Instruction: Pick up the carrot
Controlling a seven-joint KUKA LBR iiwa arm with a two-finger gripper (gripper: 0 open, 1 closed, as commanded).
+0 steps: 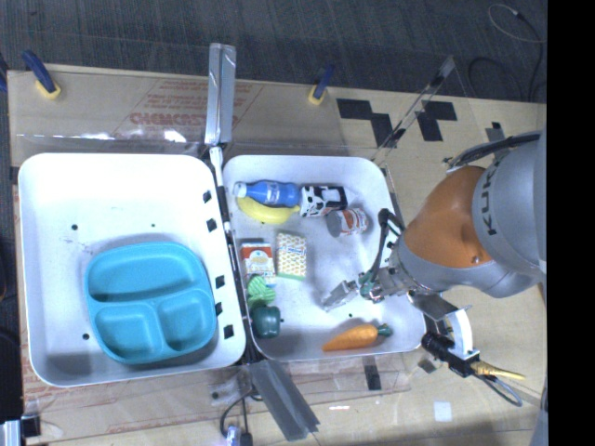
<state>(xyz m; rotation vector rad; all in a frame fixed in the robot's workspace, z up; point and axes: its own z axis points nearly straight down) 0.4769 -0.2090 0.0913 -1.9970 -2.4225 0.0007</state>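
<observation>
Overhead view of the pick at an early stage. The orange plastic carrot with a green top [354, 336] lies flat on the floor of the right-hand shallow white bin [402, 210], near its front wall, not yet lifted. The two-finger gripper [346, 292] hangs just above and behind the carrot, apart from it and with nothing visibly between its tips; how wide it stands cannot be told from this angle. Judged remaining: descent onto the carrot, closure and lift. The blue sectioned plate [149, 302] rests in the left-hand white bin [46, 193].
</observation>
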